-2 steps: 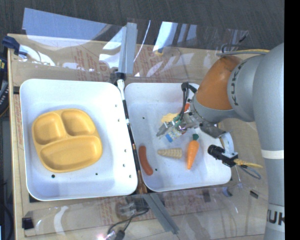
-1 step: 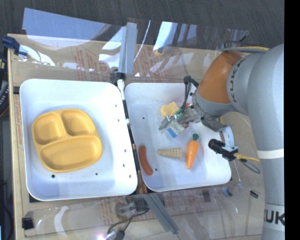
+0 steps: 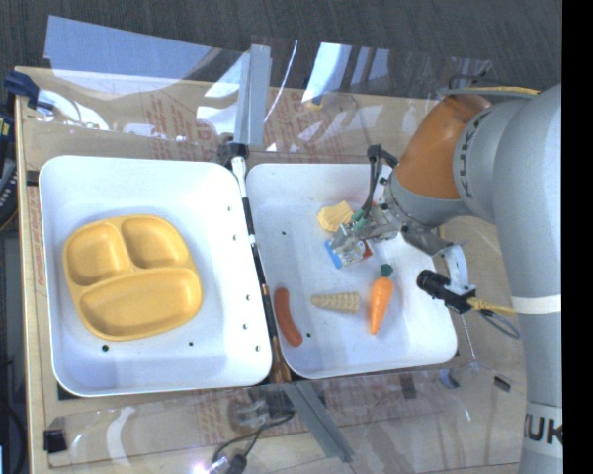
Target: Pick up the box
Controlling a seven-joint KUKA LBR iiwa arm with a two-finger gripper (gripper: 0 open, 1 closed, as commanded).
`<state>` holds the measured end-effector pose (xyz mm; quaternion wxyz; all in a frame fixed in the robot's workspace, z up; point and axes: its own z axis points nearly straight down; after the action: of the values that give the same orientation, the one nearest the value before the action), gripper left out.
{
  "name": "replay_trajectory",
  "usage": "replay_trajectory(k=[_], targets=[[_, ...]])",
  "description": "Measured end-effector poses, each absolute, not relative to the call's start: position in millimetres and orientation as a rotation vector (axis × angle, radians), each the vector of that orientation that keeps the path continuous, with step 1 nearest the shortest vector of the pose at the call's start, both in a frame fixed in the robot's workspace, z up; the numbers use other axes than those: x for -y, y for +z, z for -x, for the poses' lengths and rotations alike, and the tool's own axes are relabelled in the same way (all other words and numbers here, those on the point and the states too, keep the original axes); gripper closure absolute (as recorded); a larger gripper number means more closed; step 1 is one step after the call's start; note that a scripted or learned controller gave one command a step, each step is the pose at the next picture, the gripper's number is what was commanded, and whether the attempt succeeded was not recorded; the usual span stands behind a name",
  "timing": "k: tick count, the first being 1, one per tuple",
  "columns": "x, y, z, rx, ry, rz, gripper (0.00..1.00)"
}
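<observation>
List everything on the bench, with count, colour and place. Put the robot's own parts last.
bins: 2, white, side by side on the bench; left bin, right bin
tray: 1, yellow, three compartments, in the left bin
box: 1, small, blue and white, middle of the right bin, at the end effector's tip
cheese piece: 1, yellow, right bin, just above the box
sausage: 1, red-brown, right bin, lower left
corn cob: 1, pale yellow, right bin, between sausage and carrot
carrot: 1, orange with green top, right bin, lower right
arm: 1, grey with orange band, from the right
end effector: 1, over the box
</observation>
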<state>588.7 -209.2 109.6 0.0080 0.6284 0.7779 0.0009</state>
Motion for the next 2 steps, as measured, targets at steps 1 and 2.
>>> replay_trajectory(k=[1,2], targets=[[113.9,208.2,-608.0,-2.542,0.0,-1.847,1.0],[114.3,207.9,-607.8,-2.542,-0.001,-1.848,0.0]])
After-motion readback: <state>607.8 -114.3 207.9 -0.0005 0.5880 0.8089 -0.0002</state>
